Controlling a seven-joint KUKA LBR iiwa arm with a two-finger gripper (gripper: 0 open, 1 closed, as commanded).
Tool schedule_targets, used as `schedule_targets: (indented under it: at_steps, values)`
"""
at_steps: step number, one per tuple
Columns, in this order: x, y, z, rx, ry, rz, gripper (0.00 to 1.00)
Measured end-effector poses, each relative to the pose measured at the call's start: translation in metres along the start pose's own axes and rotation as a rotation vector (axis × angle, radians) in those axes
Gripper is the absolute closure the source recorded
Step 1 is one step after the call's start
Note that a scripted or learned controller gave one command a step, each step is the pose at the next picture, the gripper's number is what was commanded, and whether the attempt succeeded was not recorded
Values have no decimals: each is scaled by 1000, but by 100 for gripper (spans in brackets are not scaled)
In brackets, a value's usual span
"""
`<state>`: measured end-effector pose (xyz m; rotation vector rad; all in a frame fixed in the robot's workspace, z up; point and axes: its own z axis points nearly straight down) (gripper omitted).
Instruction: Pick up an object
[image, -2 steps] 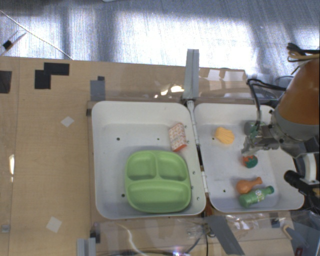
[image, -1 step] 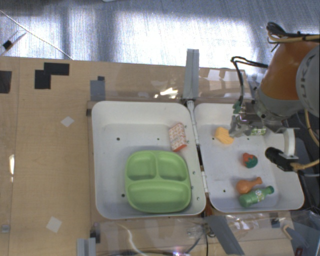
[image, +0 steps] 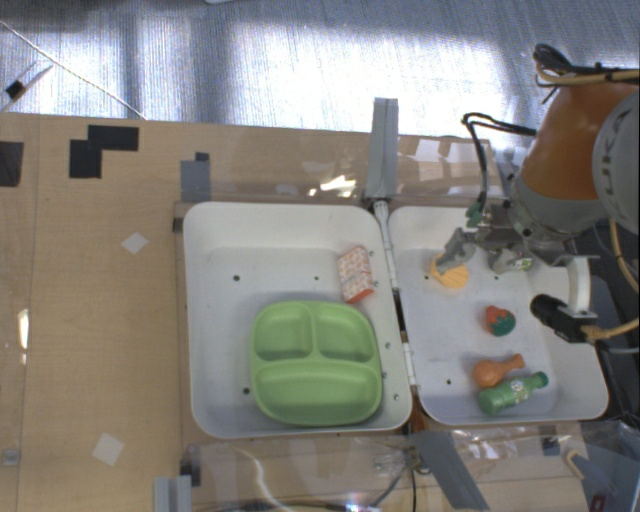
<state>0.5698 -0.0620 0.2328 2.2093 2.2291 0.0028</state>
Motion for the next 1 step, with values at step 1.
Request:
schedule_targets:
  at_steps: [1]
  values:
    - [-40,17,144,-7,-1,-76,0]
